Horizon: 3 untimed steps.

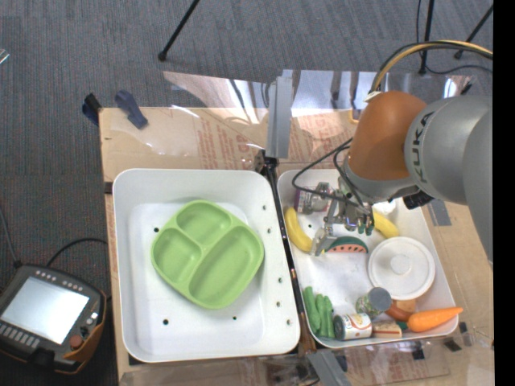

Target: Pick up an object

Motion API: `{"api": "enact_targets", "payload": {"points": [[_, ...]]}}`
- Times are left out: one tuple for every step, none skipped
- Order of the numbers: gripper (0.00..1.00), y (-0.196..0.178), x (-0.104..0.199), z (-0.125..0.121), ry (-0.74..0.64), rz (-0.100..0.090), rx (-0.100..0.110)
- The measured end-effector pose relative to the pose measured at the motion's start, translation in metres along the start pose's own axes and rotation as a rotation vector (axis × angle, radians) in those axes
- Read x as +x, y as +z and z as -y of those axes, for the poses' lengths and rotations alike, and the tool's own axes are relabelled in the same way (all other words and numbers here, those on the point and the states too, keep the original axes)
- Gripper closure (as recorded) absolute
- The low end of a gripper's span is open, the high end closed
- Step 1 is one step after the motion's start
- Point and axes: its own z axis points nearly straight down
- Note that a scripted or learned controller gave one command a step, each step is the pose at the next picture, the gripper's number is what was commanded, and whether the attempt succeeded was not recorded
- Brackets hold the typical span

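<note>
Grey carpet surrounds a cardboard-topped bench [193, 131] that carries two shallow white bins side by side. In the left bin [137, 191] a green divided plate [208, 252] lies alone near the middle, with bare white floor all around it up to the rim.

From the right, the grey arm [451, 147] with its orange band [386, 135] reaches over the right bin [426, 223] and points its gripper [338, 232] down into the upper left part of that bin. Its metal fingers [326, 242] stand a little apart, with nothing visibly between them. The fingertips sit just beside a watermelon slice [350, 245]; whether they touch it cannot be told. A yellow banana [298, 230] lies along the bin's left wall, just left of the gripper, and another yellow piece [385, 225] shows just right of it.

Most of the remaining things crowd the right bin's lower half. A white bowl [401, 265] sits toward the right wall. Along the near edge lie green beans [319, 312], a small can [352, 326], a grey round object [374, 301] and an orange carrot [430, 320]. A patch of bare white floor stays open in the bin's middle, between the banana, the bowl and the beans.

On the carpet at lower left rests a control pendant [48, 316] with a pale screen.
</note>
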Motion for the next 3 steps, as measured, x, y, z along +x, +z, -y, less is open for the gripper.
{"api": "enact_targets", "payload": {"points": [[0.00, 0.000, 0.037, 0.081, 0.076, 0.000, 0.003], [0.00, -0.001, 0.042, 0.140, 0.131, 0.001, 0.000], [0.00, -0.001, 0.000, 0.062, 0.355, 0.001, 0.000]]}}
